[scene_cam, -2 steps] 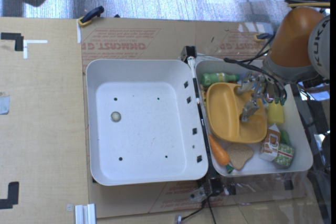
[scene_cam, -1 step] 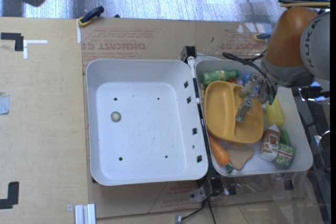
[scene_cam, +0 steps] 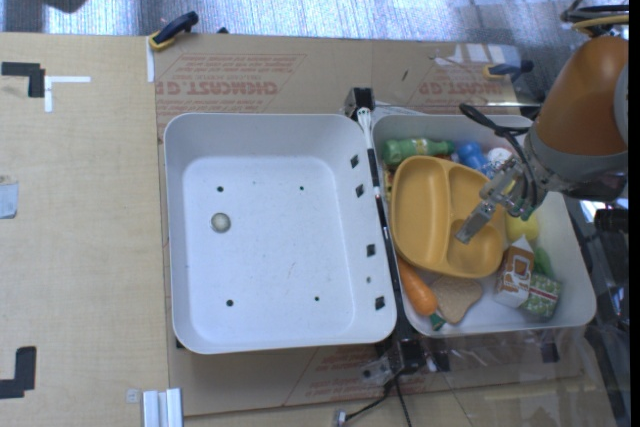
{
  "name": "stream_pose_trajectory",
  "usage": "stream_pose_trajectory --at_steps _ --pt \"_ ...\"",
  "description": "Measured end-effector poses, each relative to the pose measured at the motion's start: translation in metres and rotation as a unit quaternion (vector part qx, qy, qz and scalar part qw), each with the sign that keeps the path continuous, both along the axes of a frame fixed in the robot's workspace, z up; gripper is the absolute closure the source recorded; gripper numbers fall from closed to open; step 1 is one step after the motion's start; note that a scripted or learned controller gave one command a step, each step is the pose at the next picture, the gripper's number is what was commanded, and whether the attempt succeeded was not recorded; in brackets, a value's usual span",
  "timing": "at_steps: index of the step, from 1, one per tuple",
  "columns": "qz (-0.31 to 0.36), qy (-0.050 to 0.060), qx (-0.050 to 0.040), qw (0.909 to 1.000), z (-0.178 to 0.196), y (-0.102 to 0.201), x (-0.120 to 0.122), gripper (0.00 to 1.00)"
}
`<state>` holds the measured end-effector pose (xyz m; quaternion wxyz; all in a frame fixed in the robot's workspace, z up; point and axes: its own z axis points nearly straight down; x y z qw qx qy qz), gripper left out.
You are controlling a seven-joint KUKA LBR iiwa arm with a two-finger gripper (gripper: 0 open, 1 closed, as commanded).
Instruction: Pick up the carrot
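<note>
Camera view shows the gripper (scene_cam: 470, 230) over the yellow dish (scene_cam: 440, 215), finger state unclear, while the carrot (scene_cam: 418, 291) lies wedged at the right bin's (scene_cam: 575, 315) near-left wall, risking a blocked grasp.

Orange carrot (scene_cam: 419, 293) lies slantwise under yellow dish (scene_cam: 430, 215).

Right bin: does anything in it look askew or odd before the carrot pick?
Yes. The yellow bowl sits tilted atop the other items in the right bin, filling most of it. The carrot is wedged along the near-left wall, partly under the bowl. The end effector hovers over the bowl, not the carrot.
</note>
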<state>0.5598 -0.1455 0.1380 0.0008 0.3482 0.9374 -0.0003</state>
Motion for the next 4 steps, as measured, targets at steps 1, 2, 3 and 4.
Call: stream_pose_trajectory --at_steps 1,2,3,4 --pt "-0.025 -0.007 -0.0017 0.9997 -0.037 -0.039 0.011 0.00" --pt "-0.021 0.003 0.0003 0.9998 -0.025 -0.038 0.007 1.00" --pt "-0.043 0.030 -0.0007 0.9986 -0.033 -0.013 0.063 1.00" --pt "-0.041 0.037 -0.0003 0.9985 -0.024 -0.012 0.060 1.00"
